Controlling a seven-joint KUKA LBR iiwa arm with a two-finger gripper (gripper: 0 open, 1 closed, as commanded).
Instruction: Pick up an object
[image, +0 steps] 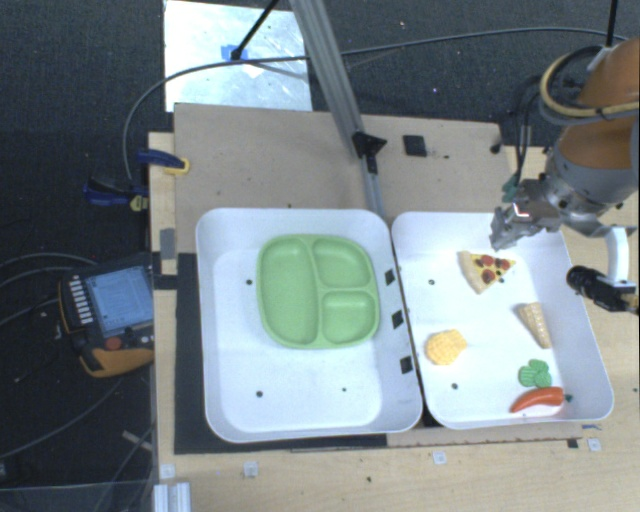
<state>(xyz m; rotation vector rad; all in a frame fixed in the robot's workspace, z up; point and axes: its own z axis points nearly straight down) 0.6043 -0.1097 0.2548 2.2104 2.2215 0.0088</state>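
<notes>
2 glossy white bins (300, 400) were set on a brown board (260, 150), dark carpet around. Gripper (503, 232) was seen above the triangular pizza slice (486, 270); finger state couldn't be told.

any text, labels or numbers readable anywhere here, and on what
None can be read.
The teach pendant left of the bins has a lit screen, too blurred to read.
The green divided plate, the pizza slice toy and the white bins bear no visible print.
</notes>
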